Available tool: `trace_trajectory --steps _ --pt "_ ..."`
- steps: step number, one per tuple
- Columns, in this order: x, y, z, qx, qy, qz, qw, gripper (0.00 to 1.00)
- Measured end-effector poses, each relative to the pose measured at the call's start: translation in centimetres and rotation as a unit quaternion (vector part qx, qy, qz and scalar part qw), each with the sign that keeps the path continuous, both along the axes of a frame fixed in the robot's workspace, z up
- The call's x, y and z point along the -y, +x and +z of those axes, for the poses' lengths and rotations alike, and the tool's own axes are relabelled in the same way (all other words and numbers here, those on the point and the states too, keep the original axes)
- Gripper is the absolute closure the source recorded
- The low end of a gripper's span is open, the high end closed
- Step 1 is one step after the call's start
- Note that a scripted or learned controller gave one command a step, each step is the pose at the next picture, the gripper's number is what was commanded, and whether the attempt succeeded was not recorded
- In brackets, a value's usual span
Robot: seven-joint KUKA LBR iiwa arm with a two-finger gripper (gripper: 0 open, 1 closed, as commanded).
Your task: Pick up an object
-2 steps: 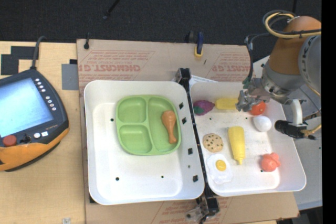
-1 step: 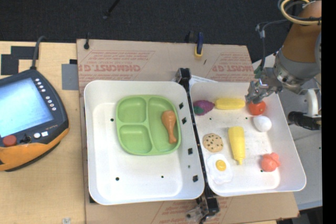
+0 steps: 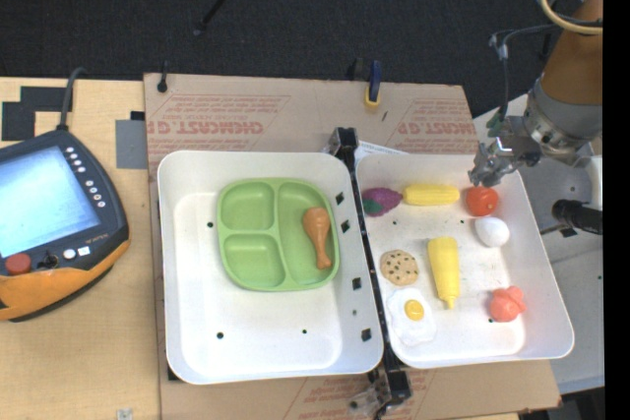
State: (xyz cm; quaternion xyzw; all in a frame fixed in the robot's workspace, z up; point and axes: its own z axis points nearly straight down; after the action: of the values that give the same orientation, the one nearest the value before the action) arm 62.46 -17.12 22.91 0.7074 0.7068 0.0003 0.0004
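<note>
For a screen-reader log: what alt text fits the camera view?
The end effector hovers above a red tomato in the right bin, among an egg, cookie, and mustard bottle. The left bin holds a green tray carrying a drumstick.

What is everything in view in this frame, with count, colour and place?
shallow white plastic bins: 2, white, side by side on the bench; left, right
green divided plastic plate: 1, green, left bin
toy chicken drumstick: 1, orange-brown, on the plate's right section
purple toy vegetable: 1, purple, right bin, top left
yellow toy corn cob: 1, yellow, beside the purple one
red toy tomato: 1, red, right bin, top
white toy egg: 1, white, below the tomato
toy cookie: 1, tan
yellow toy bottle: 1, yellow, centre
toy fried egg: 1, white and yellow
red-pink toy piece: 1, lower right
handheld control pendant: 1, orange and grey, far left
gripper: 1, grey, above the tomato
</note>
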Motion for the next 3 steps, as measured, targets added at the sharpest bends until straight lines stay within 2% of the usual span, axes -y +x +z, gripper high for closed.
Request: trace_trajectory --steps 1,3 --pt "-5.1 -0.6 0.8 -0.002 0.0009 0.002 1.0 1.0" --pt "-17.1 -1.5 -0.3 -0.003 0.0008 0.002 1.0 1.0"
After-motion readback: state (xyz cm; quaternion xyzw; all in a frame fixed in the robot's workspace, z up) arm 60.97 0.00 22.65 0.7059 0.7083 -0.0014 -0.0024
